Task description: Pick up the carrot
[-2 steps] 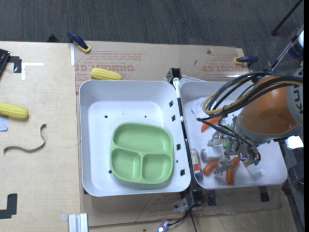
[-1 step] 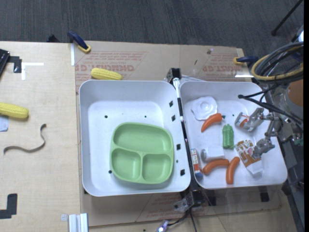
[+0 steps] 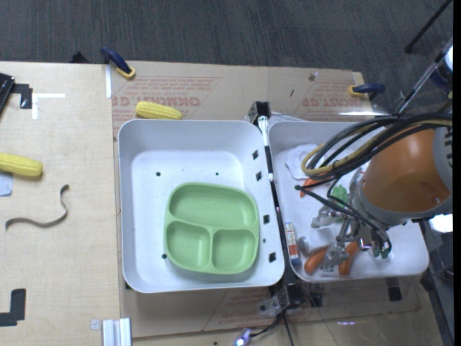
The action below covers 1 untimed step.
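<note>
The carrot (image 3: 314, 262) is an orange piece lying near the front wall of the right bin (image 3: 403, 262). A second orange bit (image 3: 347, 265) shows just to its right, and I cannot tell whether it belongs to the same carrot. My gripper (image 3: 332, 256) is low in the bin, right between these two orange parts and covering what lies there. The grey arm with its orange band (image 3: 403, 179) and a bundle of cables cover much of the right bin.
A green divided plate (image 3: 212, 228) lies in the left bin (image 3: 144, 150). Small red and green items (image 3: 317, 186) and a white piece (image 3: 299, 161) sit at the right bin's back. Two corn cobs (image 3: 158, 110) (image 3: 20, 166) and a grey curved strip (image 3: 43, 218) lie outside the bins.
</note>
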Motion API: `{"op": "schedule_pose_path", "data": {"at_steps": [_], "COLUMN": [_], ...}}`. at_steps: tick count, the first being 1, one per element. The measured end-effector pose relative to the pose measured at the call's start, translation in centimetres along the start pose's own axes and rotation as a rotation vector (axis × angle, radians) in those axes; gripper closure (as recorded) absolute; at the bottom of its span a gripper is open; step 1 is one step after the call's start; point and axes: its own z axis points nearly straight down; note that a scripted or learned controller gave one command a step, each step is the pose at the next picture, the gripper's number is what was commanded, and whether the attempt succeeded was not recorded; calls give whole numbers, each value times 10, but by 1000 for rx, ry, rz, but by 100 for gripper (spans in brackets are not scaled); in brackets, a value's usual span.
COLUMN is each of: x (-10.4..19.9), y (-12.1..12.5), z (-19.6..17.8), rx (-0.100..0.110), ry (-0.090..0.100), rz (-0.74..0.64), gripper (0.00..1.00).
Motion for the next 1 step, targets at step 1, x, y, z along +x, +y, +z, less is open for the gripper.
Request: {"op": "schedule_pose_path", "data": {"at_steps": [1], "x": [-5], "y": [0], "z": [-13], "rx": [3], "ry": [-14], "rz": [-2], "gripper": [100]}}
